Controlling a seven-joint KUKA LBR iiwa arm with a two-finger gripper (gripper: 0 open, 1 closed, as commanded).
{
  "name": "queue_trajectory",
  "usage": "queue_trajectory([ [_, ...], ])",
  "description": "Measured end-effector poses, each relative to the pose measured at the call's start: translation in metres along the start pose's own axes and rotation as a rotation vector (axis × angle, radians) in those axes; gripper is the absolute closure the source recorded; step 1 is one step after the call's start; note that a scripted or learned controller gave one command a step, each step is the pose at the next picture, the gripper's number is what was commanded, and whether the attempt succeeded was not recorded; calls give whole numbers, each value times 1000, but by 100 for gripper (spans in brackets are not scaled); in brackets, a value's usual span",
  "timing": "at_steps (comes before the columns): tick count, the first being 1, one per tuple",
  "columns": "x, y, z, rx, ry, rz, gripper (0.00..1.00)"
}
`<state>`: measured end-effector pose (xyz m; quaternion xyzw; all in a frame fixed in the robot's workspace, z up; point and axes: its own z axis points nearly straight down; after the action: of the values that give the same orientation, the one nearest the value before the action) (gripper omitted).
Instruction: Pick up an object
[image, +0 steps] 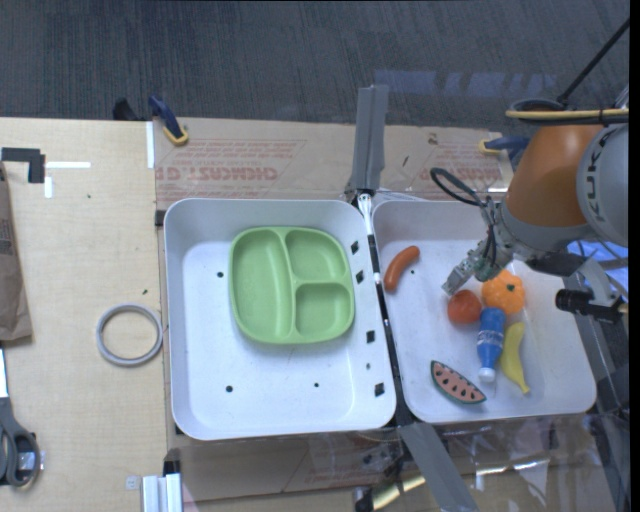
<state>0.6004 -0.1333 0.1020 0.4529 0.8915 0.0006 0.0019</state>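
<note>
**Closing in on the toy tomato**

We judge this the approach step. Our gripper (468, 274) hangs open and empty in the right bin (420, 395), just above the red tomato (464, 308), right of centre. Next we must lower squarely and close without nudging the orange (503, 295).

1. A red tomato (463, 308) lay in the right bin (420, 395).
2. An orange (503, 294) sat just right of the tomato.
3. A blue bottle (489, 343) lay below the tomato.
4. A banana (514, 357) lay beside the bottle.
5. A watermelon slice (457, 383) lay lower left of the tomato.
6. A sausage (400, 267) lay upper left of the tomato.
</note>
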Motion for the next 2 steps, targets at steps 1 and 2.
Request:
queue_trajectory([
  [1, 18, 80, -121, 2, 0, 16, 100],
  [2, 101, 135, -125, 4, 2, 98, 100],
])
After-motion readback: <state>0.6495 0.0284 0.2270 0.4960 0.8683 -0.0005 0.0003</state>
